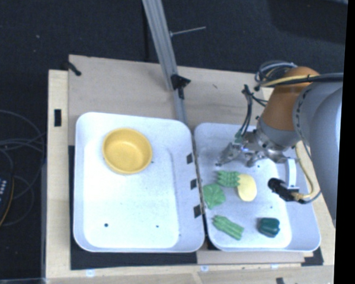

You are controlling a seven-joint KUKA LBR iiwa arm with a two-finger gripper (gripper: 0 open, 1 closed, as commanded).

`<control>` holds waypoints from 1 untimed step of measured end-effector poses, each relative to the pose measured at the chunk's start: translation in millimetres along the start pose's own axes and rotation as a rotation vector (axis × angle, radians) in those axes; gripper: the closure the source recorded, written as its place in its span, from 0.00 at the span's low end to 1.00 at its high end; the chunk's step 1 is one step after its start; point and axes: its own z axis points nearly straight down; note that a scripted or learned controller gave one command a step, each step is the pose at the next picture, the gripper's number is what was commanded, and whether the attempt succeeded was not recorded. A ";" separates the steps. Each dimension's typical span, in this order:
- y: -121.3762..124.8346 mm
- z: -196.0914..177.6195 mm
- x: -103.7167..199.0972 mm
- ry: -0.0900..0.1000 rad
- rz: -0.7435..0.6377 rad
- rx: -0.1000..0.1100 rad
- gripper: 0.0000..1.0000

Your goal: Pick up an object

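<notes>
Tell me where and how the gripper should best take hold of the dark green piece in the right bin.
Probably from straight above, fingers closing across the dark green piece at its narrower width. It sits alone near the right bin's front corner, apart from the other pieces, so both sides look free.

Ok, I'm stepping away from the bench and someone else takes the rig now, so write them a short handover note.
Gripper: low over the far end of the right white bin, above the toys; nothing seen between its fingers.
Right bin holds: yellow pear-shaped toy, ridged green toy beside it, flat light-green leafy piece, green ridged pod, dark green pepper-like toy.
Left white bin holds a yellow plastic bowl.
Done: nothing lifted yet.
Left: grasp one object and raise it.
</notes>
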 end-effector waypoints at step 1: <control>0.8 -12.0 -0.4 0.000 0.001 -0.003 1.00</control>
